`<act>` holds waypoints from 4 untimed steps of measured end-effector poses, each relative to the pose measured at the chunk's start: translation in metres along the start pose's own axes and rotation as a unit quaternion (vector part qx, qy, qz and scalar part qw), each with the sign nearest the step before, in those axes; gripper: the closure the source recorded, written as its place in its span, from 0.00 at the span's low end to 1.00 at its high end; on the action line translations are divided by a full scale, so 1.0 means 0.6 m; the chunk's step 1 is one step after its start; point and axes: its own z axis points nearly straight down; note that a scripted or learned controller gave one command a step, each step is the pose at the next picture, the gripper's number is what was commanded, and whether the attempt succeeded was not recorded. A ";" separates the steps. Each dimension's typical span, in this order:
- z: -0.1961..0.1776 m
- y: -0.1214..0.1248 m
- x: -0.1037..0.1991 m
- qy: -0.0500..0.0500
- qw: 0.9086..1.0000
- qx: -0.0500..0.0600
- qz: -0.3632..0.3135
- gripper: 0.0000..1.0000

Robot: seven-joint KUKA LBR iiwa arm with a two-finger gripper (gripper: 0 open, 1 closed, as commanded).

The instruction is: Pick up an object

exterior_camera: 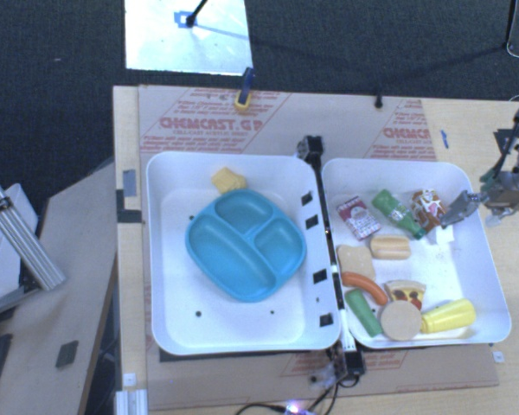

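The end effector (464, 204), hard to tell if spread, hangs over the right bin (483, 258) edge and must drop onto a toy.

Two shallow white bins sit side by side on a bench. The left white plastic bin (169, 318) holds a blue divided plastic tray (245, 245) with a small yellow block (228, 180) just beyond it. The right white plastic bin (480, 275) holds toy food: a red-and-white carton (358, 217), green bottle (396, 212), hot dog bun (390, 247), orange sausage (364, 285), pizza slice (406, 293), round tan cookie (401, 321) and yellow banana-like piece (449, 316). The grey metal gripper (460, 207) hangs over this bin's far right part.
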 end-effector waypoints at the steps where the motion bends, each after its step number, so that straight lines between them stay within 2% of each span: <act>1: -0.012 0.004 0.001 -0.002 1.000 -0.006 -0.002 0.00; 2: 0.090 0.000 0.006 -0.001 1.000 -0.005 -0.001 0.00; 3: 0.178 -0.016 0.008 0.000 1.000 -0.004 -0.001 0.00; 4: 0.253 -0.015 0.009 -0.001 1.000 -0.005 -0.001 0.00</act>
